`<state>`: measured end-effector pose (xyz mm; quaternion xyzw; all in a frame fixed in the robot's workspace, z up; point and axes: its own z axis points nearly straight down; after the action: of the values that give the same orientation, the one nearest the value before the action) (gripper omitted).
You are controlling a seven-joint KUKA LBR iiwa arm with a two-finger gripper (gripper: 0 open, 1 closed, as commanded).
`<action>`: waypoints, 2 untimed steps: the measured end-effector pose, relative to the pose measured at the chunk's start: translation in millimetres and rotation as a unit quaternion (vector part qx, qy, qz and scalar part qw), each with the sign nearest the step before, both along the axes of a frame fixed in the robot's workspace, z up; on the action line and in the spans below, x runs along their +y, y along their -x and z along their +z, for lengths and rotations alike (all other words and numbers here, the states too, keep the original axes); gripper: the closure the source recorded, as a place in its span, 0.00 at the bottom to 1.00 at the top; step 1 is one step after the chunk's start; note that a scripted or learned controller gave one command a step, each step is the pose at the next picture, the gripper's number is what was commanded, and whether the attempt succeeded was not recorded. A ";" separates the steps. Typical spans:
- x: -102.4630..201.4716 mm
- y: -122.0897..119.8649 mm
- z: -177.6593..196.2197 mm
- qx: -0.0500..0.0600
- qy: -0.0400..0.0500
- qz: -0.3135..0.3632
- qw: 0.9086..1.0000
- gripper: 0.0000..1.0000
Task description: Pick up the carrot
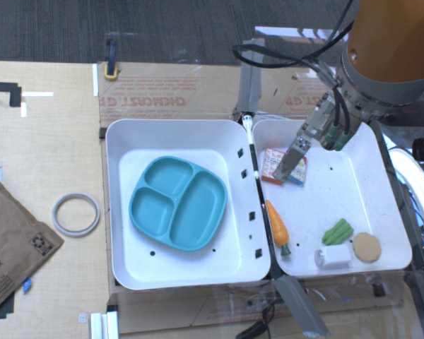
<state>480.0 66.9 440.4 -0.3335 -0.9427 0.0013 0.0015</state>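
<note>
Two shallow white bins sit side by side on the bench, left bin (120, 210) and right bin (381, 210), their inner walls touching. Nearest items, along the front of the right bin: a small white cylinder (333, 258) lying on its side, a round tan cookie-like disc (367, 247) just beside it to the right, and a green leafy piece (337, 231) just behind the two. Carrot (276, 222): orange, green stub toward the front, lying lengthwise against the left wall of the right bin, untouched and well apart from the claw. Left bin: one teal divided plate (178, 203) with three compartments, resting near the middle of the floor. On the bare bench to the left: a ring of tape (75, 213) lying flat, and the corner of a brown cardboard box (14, 242) at the frame's edge. Farther back in the right bin: a small red-and-white carton (282, 165), partly covered by the claw (291, 167), which hangs over it at a slant; from this angle I cannot tell whether it is spread or pressed together. Behind it, the grey arm with its orange band (392, 20) rises to the upper right. Farthest back: printed cardboard (169, 94) beyond the bins and a small blue clamp (112, 61).
</note>
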 end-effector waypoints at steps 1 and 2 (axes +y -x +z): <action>-2.8 0.0 -54.4 0.000 -0.001 0.237 0.972 0.00; -54.1 -0.7 -47.3 -0.002 -0.001 0.350 0.937 0.00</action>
<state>480.6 12.8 393.1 0.0174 -0.9998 -0.0003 -0.0009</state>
